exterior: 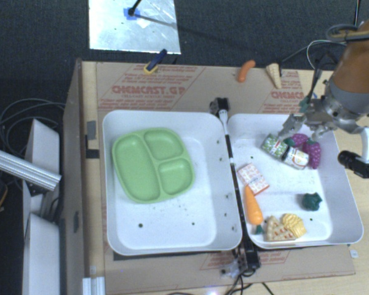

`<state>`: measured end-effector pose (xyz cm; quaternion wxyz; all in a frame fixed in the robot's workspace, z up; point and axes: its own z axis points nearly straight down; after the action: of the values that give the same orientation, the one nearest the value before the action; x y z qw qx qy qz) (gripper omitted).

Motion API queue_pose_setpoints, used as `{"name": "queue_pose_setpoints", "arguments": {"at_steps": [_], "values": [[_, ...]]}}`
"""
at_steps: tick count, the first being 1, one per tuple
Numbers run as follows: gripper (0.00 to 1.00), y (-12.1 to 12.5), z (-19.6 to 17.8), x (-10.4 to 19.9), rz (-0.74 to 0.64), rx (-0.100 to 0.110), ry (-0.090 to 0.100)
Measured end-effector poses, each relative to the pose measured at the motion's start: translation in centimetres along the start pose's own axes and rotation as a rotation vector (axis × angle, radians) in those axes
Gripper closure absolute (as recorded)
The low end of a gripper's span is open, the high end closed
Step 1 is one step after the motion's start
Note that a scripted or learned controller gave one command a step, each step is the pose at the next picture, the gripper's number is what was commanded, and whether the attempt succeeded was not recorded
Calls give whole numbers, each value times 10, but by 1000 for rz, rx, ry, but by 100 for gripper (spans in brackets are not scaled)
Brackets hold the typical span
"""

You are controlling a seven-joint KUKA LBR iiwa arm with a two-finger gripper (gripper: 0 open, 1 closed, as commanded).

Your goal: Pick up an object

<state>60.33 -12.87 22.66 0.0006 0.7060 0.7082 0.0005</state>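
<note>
1. Left bin: white, shallow; holds a green tray with three sections, lying flat toward the bin's middle; nothing rests in the sections; well apart from the arm, so probably not the pick in hand.
2. Divider: the two bins meet here edge to edge; a black clip sits at its far end, likely to keep the bins together.
3. Right bin: white, shallow; carries all the loose items, so this is where the pick must be made.
4. Card: small, red-and-white, flat, near the divider.
5. Carrot: orange, lying just below the card, along the divider.
6. Corn: yellow, lumpy, at the near edge, just beside the carrot's tip.
7. Can: green-labelled, on its side, touching the cluster at the far side.
8. Jar: white-and-red label, against the grapes; purple bunch, partly under the gripper.
9. Green piece: dark, small, alone; well apart from the cluster.
10. Gripper: low over the can, jar and grapes; fingers spread, nothing seen between them; judged to be lining up on that cluster, which is crowded and may slip.
</note>
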Motion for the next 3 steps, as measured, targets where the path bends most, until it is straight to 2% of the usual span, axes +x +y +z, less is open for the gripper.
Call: {"name": "queue_pose_setpoints", "arguments": {"at_steps": [1, 2, 3], "values": [[0, 54, 84, -6, -2, 2, 0], [0, 65, 132, 3, -2, 0, 0], [100, 67, 120, 3, -4, -4, -1]]}}
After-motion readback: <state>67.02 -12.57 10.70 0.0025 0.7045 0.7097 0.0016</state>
